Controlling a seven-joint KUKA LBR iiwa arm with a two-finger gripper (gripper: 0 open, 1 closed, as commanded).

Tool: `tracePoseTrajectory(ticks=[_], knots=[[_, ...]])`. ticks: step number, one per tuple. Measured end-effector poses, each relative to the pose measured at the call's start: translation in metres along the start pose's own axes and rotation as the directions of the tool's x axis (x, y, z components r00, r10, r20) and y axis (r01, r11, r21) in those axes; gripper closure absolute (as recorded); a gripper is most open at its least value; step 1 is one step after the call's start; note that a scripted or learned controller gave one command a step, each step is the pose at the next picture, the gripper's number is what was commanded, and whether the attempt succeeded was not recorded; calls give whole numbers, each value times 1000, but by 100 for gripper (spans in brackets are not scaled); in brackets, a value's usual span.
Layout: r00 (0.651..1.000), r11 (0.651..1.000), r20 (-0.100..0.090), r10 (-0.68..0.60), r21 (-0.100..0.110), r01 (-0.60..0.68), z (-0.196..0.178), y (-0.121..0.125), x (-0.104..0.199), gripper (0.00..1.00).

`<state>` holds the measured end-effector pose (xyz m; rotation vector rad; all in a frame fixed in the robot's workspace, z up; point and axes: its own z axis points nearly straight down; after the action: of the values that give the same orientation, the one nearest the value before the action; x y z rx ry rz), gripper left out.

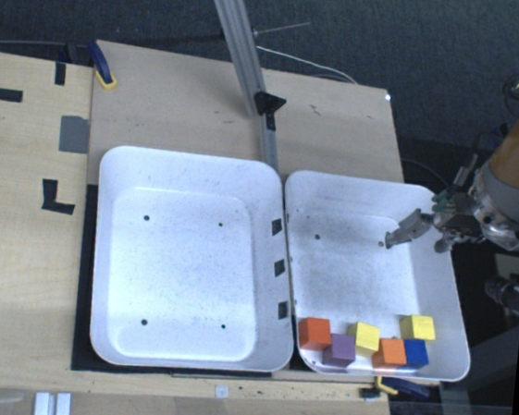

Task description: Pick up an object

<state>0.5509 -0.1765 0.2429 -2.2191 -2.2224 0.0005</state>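
The claw (pixel 420 229) hangs over the right bin's (pixel 362 204) far right side, its two fingers spread apart with nothing between them. The coloured blocks lie well apart from it, along the bin's near edge; the yellow block (pixel 419 326) is closest, below the claw.

The arm (pixel 514 175) is cut off by the right edge, and the gripper (pixel 421 232) is too small to show its finger gap.
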Motion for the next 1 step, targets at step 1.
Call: tracePoseTrajectory(ticks=[1], knots=[[1000,1000,-2,-4,3,4,-8,-40,57,0]])
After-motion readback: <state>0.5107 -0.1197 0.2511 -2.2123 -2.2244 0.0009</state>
